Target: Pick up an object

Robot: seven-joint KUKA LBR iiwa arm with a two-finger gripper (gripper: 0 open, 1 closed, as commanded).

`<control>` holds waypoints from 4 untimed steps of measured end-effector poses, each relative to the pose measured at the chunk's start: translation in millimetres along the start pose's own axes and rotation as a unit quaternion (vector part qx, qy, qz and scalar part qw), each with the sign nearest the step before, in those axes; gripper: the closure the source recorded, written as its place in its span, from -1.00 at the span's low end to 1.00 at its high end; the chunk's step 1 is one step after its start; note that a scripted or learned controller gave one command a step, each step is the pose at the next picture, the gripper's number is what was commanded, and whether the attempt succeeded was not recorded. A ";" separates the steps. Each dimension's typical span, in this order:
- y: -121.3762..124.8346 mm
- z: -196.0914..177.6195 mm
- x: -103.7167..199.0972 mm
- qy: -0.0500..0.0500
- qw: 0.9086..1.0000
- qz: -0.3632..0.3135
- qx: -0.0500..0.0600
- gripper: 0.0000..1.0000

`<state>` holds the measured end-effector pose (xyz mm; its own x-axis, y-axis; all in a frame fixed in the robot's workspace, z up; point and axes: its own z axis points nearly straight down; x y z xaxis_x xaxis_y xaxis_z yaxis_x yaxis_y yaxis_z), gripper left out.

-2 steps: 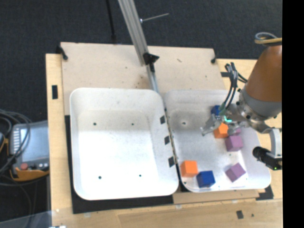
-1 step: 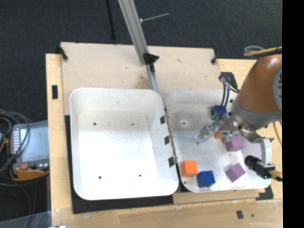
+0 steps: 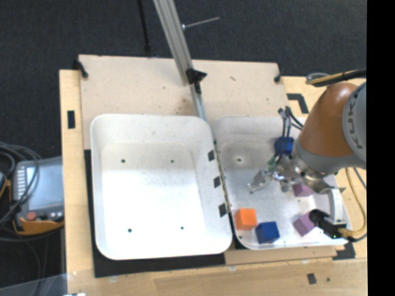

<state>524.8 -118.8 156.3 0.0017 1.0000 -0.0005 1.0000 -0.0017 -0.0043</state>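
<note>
In the right bin (image 3: 244, 142) an orange cube (image 3: 247, 218) and a blue cube (image 3: 267, 232) lie near the front edge. A purple block (image 3: 303, 225) lies further right, and another purple piece (image 3: 302, 189) peeks out beneath the wrist. My gripper (image 3: 266, 179) hangs over the middle of the right bin, above and to the right of the orange cube, with its metal fingers (image 3: 258, 184) pointing left. Nothing shows between them.
The left bin (image 3: 154, 184) sits beside the right one. A slanted aluminium bar (image 3: 176, 36) rises from behind the bins. The grey and orange arm (image 3: 333, 128) covers the right bin's right side. A pendant and cables (image 3: 31, 196) lie off the bench at left.
</note>
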 end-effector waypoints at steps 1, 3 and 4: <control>-2.1 42.7 -4.0 0.000 1.000 0.000 0.000 -1.00; 1.0 -13.7 -5.9 0.000 1.000 0.000 -0.005 1.00; 2.7 -49.6 -7.3 -0.001 1.000 -0.002 -0.005 1.00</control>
<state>527.7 -126.0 205.9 -0.0027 1.0000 -0.0016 1.0000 0.0027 0.0063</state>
